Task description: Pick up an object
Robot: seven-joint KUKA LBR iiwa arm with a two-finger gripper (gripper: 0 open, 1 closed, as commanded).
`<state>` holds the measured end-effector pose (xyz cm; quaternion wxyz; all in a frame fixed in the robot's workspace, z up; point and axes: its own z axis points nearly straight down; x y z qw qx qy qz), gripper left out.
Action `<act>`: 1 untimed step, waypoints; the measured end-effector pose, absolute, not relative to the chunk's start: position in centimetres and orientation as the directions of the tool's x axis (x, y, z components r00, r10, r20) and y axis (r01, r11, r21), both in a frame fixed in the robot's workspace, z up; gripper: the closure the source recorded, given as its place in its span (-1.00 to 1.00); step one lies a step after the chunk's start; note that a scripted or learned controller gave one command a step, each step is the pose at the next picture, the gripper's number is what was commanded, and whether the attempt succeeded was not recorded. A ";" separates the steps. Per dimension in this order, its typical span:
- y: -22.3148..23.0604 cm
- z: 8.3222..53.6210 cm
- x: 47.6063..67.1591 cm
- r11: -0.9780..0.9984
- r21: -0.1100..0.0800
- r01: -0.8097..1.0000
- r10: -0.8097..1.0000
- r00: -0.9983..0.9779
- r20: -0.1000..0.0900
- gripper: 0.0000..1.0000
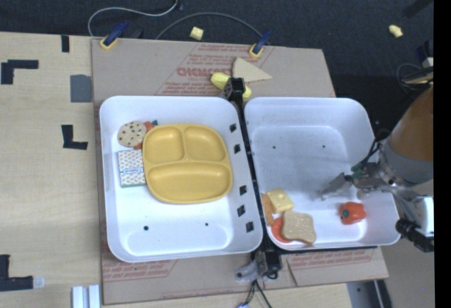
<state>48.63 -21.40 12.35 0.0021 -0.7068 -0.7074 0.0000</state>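
claw (pixel 337 187): over right bin (pixel 310 113), open-or-closed state unreadable | red toy (pixel 351 212): just below-right, apart

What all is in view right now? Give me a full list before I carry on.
Left bin: 1, white, left on the bench.
Right bin: 1, white, right on the bench.
Tray: 1, yellow, three compartments, middle of the left bin.
Cookie: 1, tan with dark specks, left bin's upper left, beside the tray.
Card: 1, white with blue pattern, left bin, below the cookie.
Cheese: 1, pale yellow, right bin's lower left.
Toast: 1, light brown, right bin's lower left, below the cheese.
Tomato: 1, red, right bin's lower right.
Clamps: 2, blue and yellow, top edge of the cardboard.
Arm: 1, grey with an orange band, right edge.
Pincer: 1, grey, over the right bin, up-left of the tomato.
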 end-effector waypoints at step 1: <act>-12.4 8.4 54.7 0.009 0.003 1.000 1.000 -0.009 -0.002 -1.00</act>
